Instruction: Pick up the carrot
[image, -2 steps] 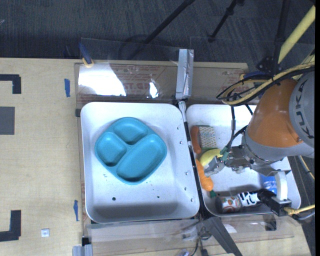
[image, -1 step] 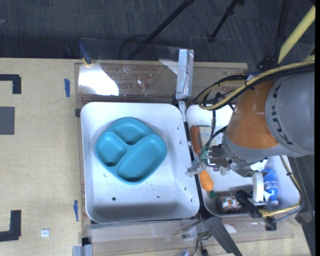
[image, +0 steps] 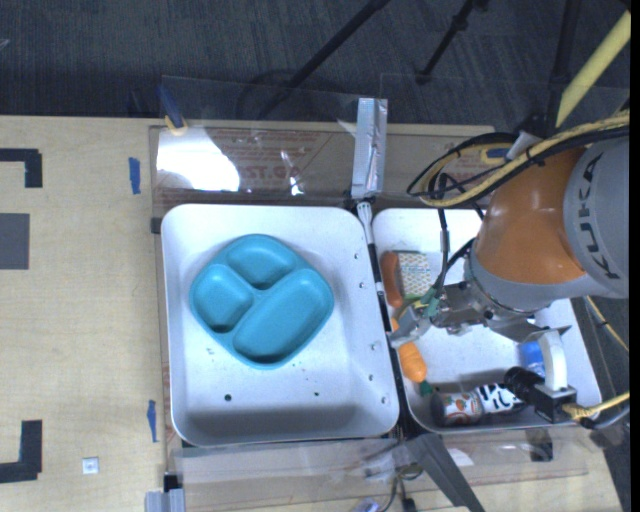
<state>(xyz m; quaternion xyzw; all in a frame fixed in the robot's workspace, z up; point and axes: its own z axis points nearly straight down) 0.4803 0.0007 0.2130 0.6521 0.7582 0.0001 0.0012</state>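
Note:
The carrot (image: 411, 362) is a short orange piece lying in the right bin (image: 500, 345), close to that bin's left wall and near its front. My gripper (image: 420, 316) hangs just above and behind the carrot, at the end of the grey arm with its orange band (image: 525, 235). The gripper's tip sits a little apart from the carrot's upper end. The arm's bulk hides much of the right bin's middle and back.
The left bin (image: 200, 390) holds a blue divided plate (image: 262, 297). In the right bin, a mesh-patterned packet with an orange edge (image: 405, 272) lies behind the gripper. A dark bottle (image: 485, 400) lies along the front wall and a blue-and-white item (image: 545, 358) sits at the right.

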